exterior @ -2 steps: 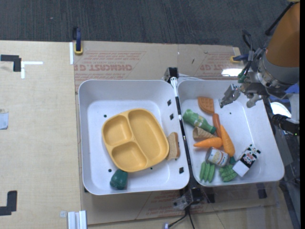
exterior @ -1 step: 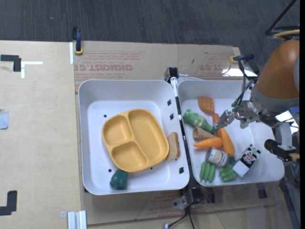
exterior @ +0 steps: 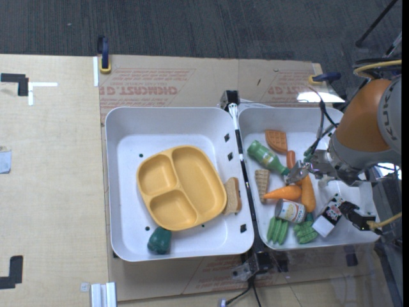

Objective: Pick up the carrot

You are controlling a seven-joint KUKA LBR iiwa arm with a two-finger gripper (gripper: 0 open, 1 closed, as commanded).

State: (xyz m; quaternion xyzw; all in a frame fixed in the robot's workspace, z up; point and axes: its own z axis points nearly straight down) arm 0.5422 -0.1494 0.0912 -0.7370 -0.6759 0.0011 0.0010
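Two white bins (exterior: 118, 171) are sitting side by side on the desk (exterior: 51, 171). The left bin is holding one yellow divided plate (exterior: 181, 187), one slice of bread (exterior: 232, 195) and one dark green vegetable (exterior: 160, 240). The right bin is holding two carrots (exterior: 282, 193), one green bottle (exterior: 266, 157), one waffle (exterior: 277, 140), one can (exterior: 290, 210) and one small dark bottle (exterior: 330, 217).

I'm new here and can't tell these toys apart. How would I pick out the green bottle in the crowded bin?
Look at the right white bin, the one packed with toy food. Near its upper left lies the green bottle, on its side and slanted, with a waffle just above it and an orange carrot below. Its smooth, dark green bottle shape sets it apart from the lumpy green vegetables at the bin's lower edge.
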